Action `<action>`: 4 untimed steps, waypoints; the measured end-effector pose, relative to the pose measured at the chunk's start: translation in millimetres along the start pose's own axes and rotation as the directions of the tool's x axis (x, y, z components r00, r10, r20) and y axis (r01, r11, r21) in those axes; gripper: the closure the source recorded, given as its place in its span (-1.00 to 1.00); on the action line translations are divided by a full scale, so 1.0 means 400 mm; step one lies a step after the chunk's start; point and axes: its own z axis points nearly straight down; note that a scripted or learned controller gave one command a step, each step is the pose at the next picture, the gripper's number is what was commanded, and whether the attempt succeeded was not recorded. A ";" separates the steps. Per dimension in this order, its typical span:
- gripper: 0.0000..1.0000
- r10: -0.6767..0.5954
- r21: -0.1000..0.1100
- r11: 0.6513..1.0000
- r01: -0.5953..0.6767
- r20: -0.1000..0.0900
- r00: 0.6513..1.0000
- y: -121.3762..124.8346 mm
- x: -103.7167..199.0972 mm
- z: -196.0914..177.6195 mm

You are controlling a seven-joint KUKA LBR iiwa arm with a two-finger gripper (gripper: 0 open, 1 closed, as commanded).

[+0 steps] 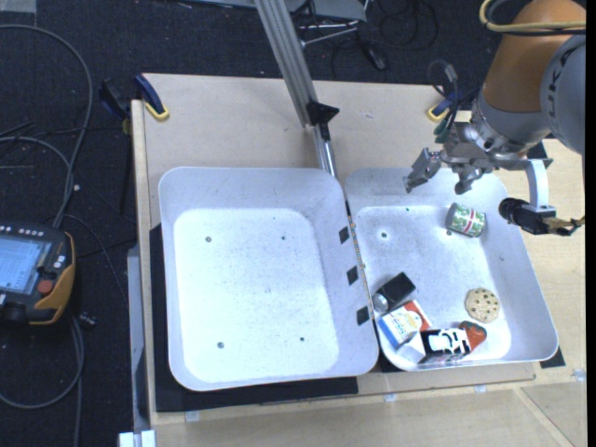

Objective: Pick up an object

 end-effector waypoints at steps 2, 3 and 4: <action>-1.00 0.000 -0.004 1.000 0.000 0.000 1.000 -0.228 0.027 0.316; -1.00 -0.001 -0.001 1.000 0.001 0.000 1.000 -0.032 0.064 0.320; -1.00 0.003 0.000 1.000 -0.003 0.001 1.000 -0.140 -0.033 0.312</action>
